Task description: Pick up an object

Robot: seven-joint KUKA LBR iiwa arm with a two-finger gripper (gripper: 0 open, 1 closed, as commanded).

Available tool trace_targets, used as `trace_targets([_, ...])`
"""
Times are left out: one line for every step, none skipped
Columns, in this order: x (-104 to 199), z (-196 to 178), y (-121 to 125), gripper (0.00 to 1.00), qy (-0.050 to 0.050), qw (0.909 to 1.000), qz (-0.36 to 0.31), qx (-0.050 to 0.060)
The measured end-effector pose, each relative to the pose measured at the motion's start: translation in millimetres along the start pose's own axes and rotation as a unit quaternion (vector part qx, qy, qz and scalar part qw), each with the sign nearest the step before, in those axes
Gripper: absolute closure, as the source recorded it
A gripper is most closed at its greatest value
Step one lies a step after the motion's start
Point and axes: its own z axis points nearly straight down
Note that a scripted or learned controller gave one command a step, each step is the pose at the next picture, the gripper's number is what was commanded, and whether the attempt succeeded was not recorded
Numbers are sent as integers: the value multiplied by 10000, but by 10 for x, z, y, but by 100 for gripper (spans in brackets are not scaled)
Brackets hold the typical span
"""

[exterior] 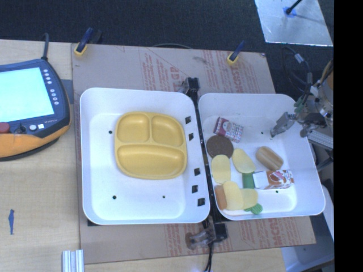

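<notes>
The right bin holds several small items. Among them are a red and white packet, a brown round disc, pale yellow pieces, a tan bread roll, another red and white packet and a green piece. My gripper hovers over the bin's upper right part, up and to the right of the bread roll. It is open, with nothing between its fingers.
The left bin holds a yellow divided plate. A teach pendant lies at the bench's left edge. Blue and yellow clamps pin the cardboard sheet at the back.
</notes>
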Motion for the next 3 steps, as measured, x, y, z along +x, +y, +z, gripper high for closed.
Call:
trace_targets([-85, 1153, -277, 0, 9, 10000, 9, 33])
trace_targets([907, 1090, -283, 0, 13, 10000, -36, -14])
trace_targets([1058, 1106, -665, 0, 7, 10000, 12, 18])
